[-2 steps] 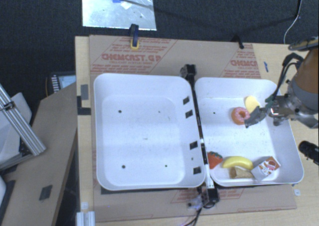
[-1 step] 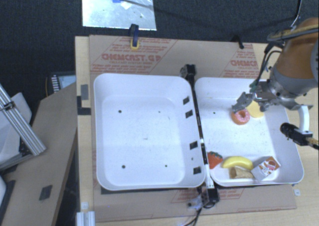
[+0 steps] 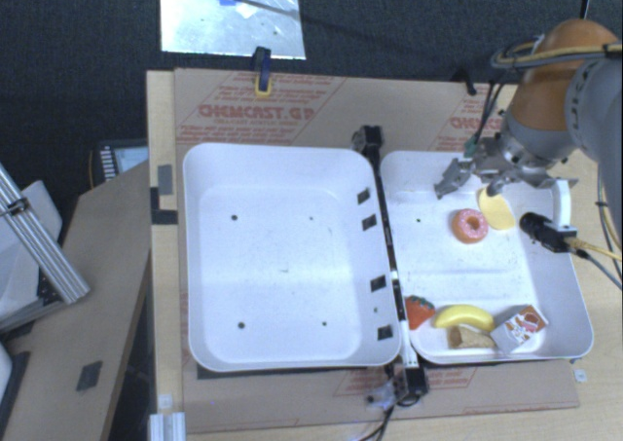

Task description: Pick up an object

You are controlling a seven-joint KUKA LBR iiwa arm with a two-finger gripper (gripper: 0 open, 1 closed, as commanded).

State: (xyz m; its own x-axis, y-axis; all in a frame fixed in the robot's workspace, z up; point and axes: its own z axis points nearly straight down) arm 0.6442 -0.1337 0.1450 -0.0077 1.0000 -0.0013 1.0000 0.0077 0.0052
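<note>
The grey two-finger gripper [image 3: 465,176] hangs at upper right, fingers spread and holding nothing, just above-left of the pink-frosted ring doughnut [image 3: 470,226] and pale yellow disc [image 3: 497,211].

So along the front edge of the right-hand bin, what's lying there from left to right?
Strawberry → banana → small red and white carton. A brownish piece sits tucked under the banana, so I've left it out.
</note>
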